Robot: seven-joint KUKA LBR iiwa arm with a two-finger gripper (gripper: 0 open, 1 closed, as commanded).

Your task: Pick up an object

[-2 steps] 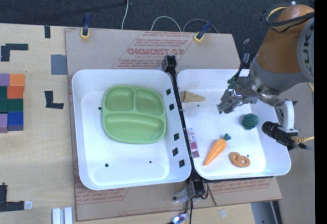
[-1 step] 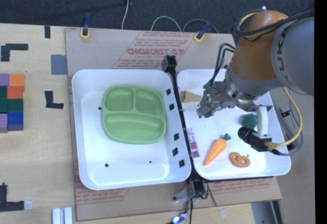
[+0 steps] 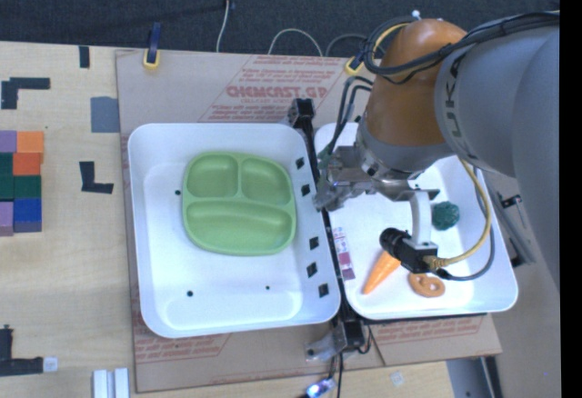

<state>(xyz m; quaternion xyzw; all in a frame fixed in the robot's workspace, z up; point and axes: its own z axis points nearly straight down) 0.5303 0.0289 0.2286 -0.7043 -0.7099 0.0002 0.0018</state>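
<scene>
An orange toy carrot [image 3: 382,271] lies in the right bin [image 3: 496,294] near its front. Just right of the carrot lies a small orange-brown pretzel-like piece [image 3: 426,284]. A dark green lumpy toy [image 3: 446,215] sits further back on the right. My gripper [image 3: 333,191] hangs low over the right bin's left edge, close to the divider between the bins and left of all three toys. The grey wrist and the orange band [image 3: 409,96] hide the back of this bin. Nothing shows in the gripper's grasp.
The left bin [image 3: 150,242] holds a light green divided plate [image 3: 240,203]. A black cable fitting [image 3: 400,246] hangs from the arm just above the carrot. Coloured blocks [image 3: 22,183] stand at the bench's far left. A cardboard sheet [image 3: 273,87] lies under both bins.
</scene>
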